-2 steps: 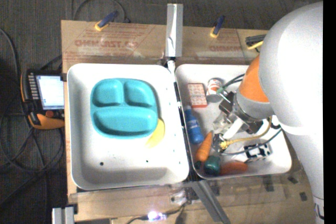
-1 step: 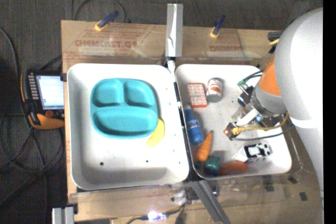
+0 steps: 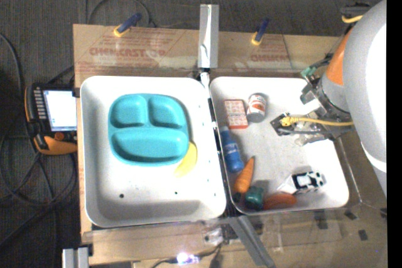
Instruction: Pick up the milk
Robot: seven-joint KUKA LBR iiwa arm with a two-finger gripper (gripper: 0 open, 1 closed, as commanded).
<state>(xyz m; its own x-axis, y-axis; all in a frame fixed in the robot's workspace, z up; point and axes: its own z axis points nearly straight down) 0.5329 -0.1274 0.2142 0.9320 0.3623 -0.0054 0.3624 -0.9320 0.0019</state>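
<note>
The milk is a small white carton with black patches, lying on its side in the right bin near the front right corner. My gripper hangs over the right side of that bin, behind the milk and apart from it. Nothing shows between the fingers.
The right bin also holds a small red box, a white and red can, a blue bottle, a carrot, a green piece and a red piece. The left bin holds a teal divided plate and a banana.
</note>
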